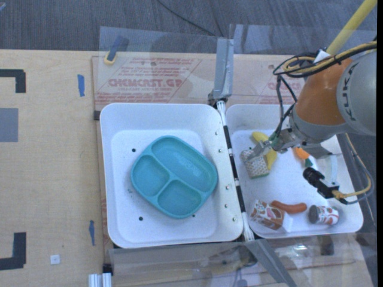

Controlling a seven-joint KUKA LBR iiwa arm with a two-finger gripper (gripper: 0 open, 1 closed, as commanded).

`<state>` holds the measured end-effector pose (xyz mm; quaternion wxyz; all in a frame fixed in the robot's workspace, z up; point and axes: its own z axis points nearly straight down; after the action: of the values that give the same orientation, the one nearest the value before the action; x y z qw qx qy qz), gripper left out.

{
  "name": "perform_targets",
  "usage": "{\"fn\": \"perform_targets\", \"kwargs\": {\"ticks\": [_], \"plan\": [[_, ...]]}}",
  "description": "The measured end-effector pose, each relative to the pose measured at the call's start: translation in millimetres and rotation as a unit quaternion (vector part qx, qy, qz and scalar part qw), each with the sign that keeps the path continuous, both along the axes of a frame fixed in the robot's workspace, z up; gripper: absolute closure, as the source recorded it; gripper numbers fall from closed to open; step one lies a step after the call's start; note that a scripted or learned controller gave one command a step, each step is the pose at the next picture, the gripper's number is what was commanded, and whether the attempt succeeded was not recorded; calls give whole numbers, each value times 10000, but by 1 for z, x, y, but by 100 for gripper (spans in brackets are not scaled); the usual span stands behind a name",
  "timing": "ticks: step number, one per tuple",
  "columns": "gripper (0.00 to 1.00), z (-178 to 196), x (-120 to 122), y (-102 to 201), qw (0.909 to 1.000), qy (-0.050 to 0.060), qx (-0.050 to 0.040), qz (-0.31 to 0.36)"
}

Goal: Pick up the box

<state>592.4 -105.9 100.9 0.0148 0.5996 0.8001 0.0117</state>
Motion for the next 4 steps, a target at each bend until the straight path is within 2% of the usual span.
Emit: {"fn": "perform_targets", "kwargs": {"ticks": [1,2,3,4], "plan": [[0,-1,-15,4,9995,-9,-12,-303],[0,-1,-28,5,9937,0,34,-1124],[0,-1,-35,6,9943,-5,20,-1063],[0,-2,-45,8,9913,-1,32,-1314]]}}
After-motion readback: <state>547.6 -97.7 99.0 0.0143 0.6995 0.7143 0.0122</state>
